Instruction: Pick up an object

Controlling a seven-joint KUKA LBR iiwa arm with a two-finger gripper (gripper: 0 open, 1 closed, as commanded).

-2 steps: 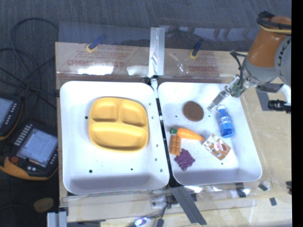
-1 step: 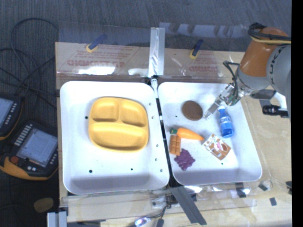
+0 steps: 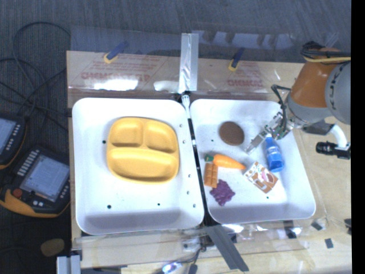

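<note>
The right bin (image 3: 296, 204) holds a brown round disc (image 3: 231, 132), a blue bottle (image 3: 274, 154), an orange carrot (image 3: 228, 162), a small orange ribbed piece (image 3: 210, 175), a purple grape bunch (image 3: 222, 193) and a red-and-white packet (image 3: 262, 177). My gripper (image 3: 256, 141) reaches in from the upper right and hangs low between the brown disc and the blue bottle, right beside the bottle's top. I cannot make out anything held in it.
A yellow divided plate (image 3: 142, 149) lies in the left bin (image 3: 91, 210). A metal divider (image 3: 194, 153) separates the two bins. Handheld controllers and cables (image 3: 34, 176) lie on the floor at the far left.
</note>
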